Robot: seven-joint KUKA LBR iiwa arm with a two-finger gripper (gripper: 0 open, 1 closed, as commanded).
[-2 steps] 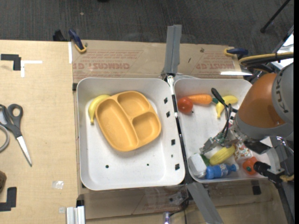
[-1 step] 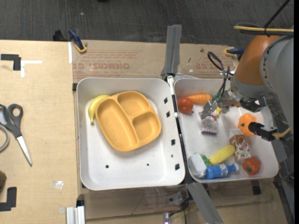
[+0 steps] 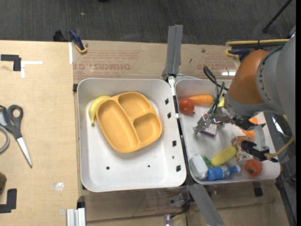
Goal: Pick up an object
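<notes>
The right bin (image 3: 188, 140) holds several toy foods. A red tomato (image 3: 186, 106) and an orange carrot (image 3: 201, 99) lie at its far left. A yellow corn cob (image 3: 223, 156) and a blue bottle (image 3: 220, 173) lie near its front. My gripper (image 3: 205, 125) reaches down into the middle of this bin, directly over a small purple and white object (image 3: 210, 131) and touching or nearly touching it. The arm's grey and orange wrist (image 3: 249, 84) covers the bin's right rear part.
In the left bin (image 3: 131, 173), a yellow divided plate (image 3: 128, 121) rests partly on a banana (image 3: 96, 106). A small red-orange fruit (image 3: 253, 167) and a brown packet (image 3: 239, 142) lie at the right bin's front right. Scissors (image 3: 16, 131) lie on the bench at far left.
</notes>
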